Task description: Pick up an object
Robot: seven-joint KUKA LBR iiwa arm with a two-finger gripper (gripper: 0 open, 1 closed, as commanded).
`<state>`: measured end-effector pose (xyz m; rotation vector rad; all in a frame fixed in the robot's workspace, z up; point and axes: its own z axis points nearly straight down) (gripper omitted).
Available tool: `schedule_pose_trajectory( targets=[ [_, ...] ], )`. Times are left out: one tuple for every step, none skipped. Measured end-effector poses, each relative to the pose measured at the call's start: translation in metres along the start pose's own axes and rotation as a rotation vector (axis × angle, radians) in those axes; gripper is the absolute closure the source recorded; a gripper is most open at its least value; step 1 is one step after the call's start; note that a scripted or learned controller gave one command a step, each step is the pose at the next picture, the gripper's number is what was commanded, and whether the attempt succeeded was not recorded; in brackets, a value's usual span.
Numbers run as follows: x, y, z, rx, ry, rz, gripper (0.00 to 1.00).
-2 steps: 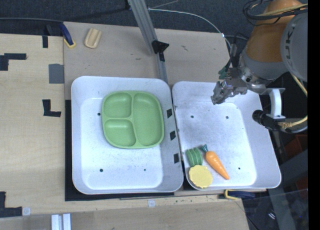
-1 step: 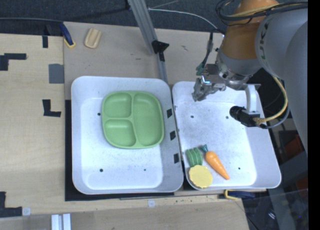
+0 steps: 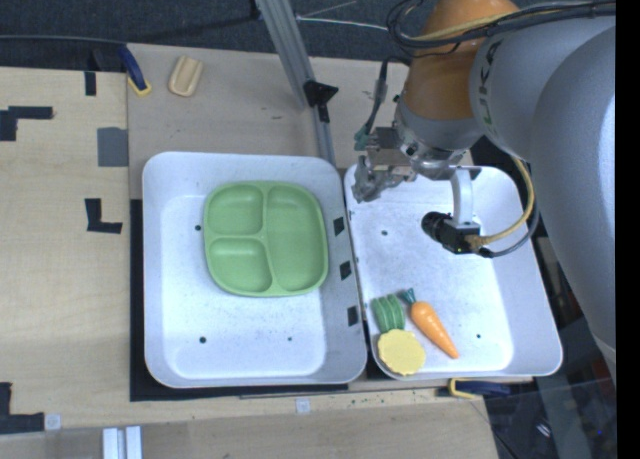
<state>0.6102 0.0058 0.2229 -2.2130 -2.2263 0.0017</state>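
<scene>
Landmark: right bin (image 3: pixel 500 287). Left of it, the left bin (image 3: pixel 170 347) bears a green divided plate (image 3: pixel 266 238). My gripper (image 3: pixel 375 179) hangs over its far-left corner; jaws' state, cannot tell. Carrot (image 3: pixel 436 330), green piece (image 3: pixel 388 313), yellow disc (image 3: pixel 401 352) lie at its near-left corner, untouched. Pick not started, I judge.

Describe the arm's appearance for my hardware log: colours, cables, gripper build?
The arm is bulky, smooth and grey, with a rounded orange band above the wrist. Black cables loop over that band, and a yellowish cable runs down to a small black unit. The gripper is compact grey metal.
</scene>
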Motion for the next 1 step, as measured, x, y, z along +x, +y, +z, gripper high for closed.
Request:
schedule_pose_trajectory(
  targets=[
    [0.0564, 0.0141, 0.0002, -0.002, 0.001, -0.002, 1.0]
  ],
)
